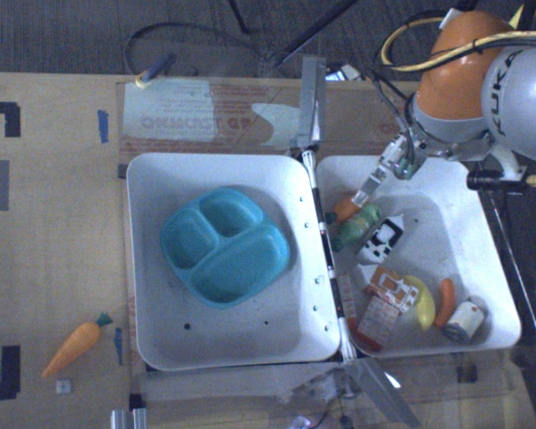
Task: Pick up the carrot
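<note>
From the fixed overhead camera we look down at a slant on a wooden bench (54, 239) bearing two shallow white bins side by side. The left bin (161, 329) holds a teal divided plate (225, 245) near its centre, lying flat.

The right bin (491, 248) carries the clutter. At its nine o'clock edge an orange piece (344, 209) touches a green toy vegetable (357, 225); we cannot tell what the orange piece is. Just beside them, toward the centre, lies a black-and-white toy (381, 238). Toward six o'clock sit a small printed carton (384, 298), a yellow banana-like piece (422, 302), a slim orange-red piece (445, 300) and a small can (464, 320), close together.

The carrot (71, 347) lies outside both bins, on the bare bench at the picture's eight o'clock, green top pointing toward one o'clock, well apart from everything else.

The arm enters from two o'clock, its gripper (375, 184) slanting down over the right bin's upper left, just above the orange piece and green vegetable. We cannot tell whether the pincer is released or clenched; nothing visibly sits in it. We judge it is aiming at the orange piece in the bin, while the clear carrot rests far across the bench.
</note>
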You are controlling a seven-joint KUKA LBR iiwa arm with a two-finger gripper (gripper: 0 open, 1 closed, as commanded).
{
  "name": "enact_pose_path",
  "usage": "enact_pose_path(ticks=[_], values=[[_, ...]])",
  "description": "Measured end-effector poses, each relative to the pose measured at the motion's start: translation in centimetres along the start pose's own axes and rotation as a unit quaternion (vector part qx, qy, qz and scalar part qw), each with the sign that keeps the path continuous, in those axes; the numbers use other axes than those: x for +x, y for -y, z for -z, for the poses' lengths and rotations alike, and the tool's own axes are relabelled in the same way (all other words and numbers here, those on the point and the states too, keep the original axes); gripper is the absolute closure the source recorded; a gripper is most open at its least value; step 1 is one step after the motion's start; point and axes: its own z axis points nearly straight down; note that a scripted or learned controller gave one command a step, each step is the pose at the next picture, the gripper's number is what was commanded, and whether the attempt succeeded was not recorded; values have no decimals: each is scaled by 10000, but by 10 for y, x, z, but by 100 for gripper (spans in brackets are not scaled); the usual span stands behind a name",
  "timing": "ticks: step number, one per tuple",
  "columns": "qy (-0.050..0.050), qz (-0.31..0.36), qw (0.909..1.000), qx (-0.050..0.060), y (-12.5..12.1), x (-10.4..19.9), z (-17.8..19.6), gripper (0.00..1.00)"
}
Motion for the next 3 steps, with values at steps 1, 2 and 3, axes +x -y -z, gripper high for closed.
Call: enact_pose_path(ticks=[1, 2, 3], values=[[-72, 62, 9999, 55, 14, 36, 46, 0], [8, -5, 10000, -9, 11, 21, -24, 0], [21, -15, 10000, -36, 10, 20, -13, 100]])
